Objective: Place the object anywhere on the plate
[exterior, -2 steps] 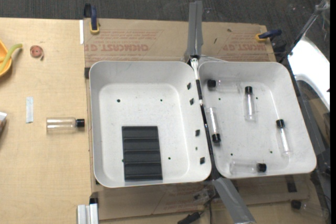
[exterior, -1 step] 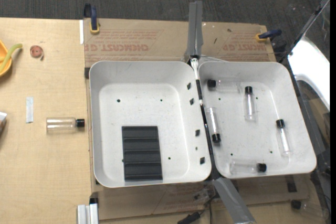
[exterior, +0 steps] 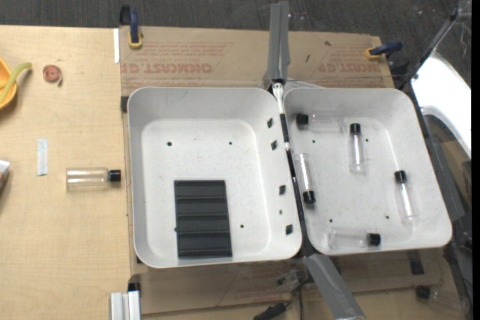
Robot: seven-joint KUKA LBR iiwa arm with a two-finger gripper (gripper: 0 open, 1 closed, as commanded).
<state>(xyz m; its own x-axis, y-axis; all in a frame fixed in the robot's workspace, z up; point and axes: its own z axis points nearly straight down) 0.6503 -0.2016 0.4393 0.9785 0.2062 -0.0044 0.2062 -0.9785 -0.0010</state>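
**Tool state.** The opening of the gripper cannot be told from the camera view, and nothing is being shown held.

**Hazards.** The task's objects are judged to be the clear vials with black caps, which are lying in the right bin (exterior: 420, 161). One vial (exterior: 355, 148) is lying near the middle and another (exterior: 403, 195) towards the right wall. A third (exterior: 304, 177) is being pressed against the wall shared with the left bin (exterior: 150, 161), and a fourth (exterior: 352, 240) is lying along the near wall.

- The vials are round and smooth, so a roll or a slip out of the grasp is being risked at closure.
- The two vials lying against walls are leaving little room for a finger, so a collision with the wall is being risked.
- The clear glass is being poorly set off from the white floor, so a misjudged grasp point is being risked.
- The black ribbed plate (exterior: 202, 219) is lying in the near half of the left bin. A vial released across its ribs could be sent rolling off.

**Arm pose.** A pale curved body (exterior: 444, 90) is being seen at the right edge, beside the right bin. Whether it is part of the arm cannot be told.
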